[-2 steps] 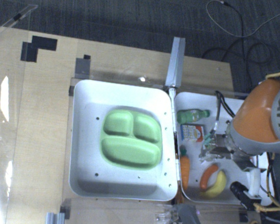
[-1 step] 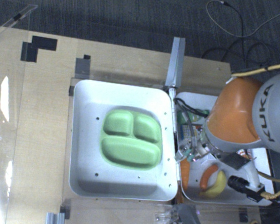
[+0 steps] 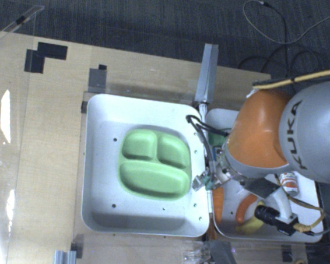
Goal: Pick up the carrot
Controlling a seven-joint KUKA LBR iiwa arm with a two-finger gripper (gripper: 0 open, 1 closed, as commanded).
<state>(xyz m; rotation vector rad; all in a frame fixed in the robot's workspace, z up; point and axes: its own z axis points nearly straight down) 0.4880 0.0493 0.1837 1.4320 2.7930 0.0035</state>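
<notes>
The carrot [image 3: 218,204] appears as a slim orange shape lying along the left wall of the right bin [image 3: 260,234], near its front corner. The arm's orange band [image 3: 259,132] and grey wrist cover most of that bin. The gripper [image 3: 205,179] pokes out from under the wrist at the wall between the two bins, just above and left of the carrot's far end. Cables and the wrist hide much of the gripper, and nothing shows as held in it.
A green divided plate [image 3: 155,162] sits in the middle of the left bin [image 3: 99,168]. In the right bin, a rounder orange item [image 3: 246,208], a yellow item [image 3: 252,225] and a small white and orange bottle [image 3: 289,182] lie close to the carrot.
</notes>
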